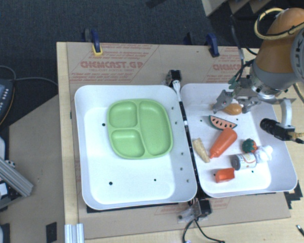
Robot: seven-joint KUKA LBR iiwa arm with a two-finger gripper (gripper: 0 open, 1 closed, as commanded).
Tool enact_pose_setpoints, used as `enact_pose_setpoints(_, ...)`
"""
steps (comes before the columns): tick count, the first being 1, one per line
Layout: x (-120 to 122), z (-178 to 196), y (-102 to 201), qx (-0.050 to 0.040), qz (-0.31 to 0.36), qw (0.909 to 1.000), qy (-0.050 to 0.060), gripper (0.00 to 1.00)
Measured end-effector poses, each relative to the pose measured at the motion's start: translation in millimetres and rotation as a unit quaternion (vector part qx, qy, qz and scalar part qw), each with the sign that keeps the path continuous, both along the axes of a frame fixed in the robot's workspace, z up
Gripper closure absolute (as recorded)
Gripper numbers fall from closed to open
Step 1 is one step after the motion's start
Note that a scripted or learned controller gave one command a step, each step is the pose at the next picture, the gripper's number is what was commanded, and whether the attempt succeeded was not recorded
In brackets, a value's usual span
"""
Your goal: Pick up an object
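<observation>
Your arm (278,49) reaches in from the right, orange band up top, wrist angled down over the far end of the right bin (289,178). The gripper (234,105) sits low there, fingers spread to either side of a small tan-orange object (234,108). You can see the object between the fingers, but whether they actually press on it, you cannot tell from this angle.

Right bin contents, far to near: a watermelon slice (222,122) just below the gripper; a carrot (223,142) lying at a slant beside it; a pale beige piece (201,150) against the bin's left wall, close to the carrot's thick end; a small green and red ball-like item (249,145); a white tube with a dark cap (248,159); a small orange block (224,174) nearest the front edge.

Left bin (91,186): a green divided plate (140,128), three compartments, lying flat toward the far half.
</observation>
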State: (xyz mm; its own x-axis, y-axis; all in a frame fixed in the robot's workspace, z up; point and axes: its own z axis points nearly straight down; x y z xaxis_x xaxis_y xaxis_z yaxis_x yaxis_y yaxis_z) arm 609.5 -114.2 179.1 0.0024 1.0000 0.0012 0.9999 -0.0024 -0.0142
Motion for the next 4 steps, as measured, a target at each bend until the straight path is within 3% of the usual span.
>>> enact_pose_setpoints(1,3,8,0,-0.0008,0.001,1.0,-0.007,0.0)
enact_pose_setpoints(3,7,-77,2,-0.0001,0.001,1.0,-0.005,0.0)
enact_pose_setpoints(4,6,-96,3,-0.0001,0.001,1.0,-0.005,0.0)
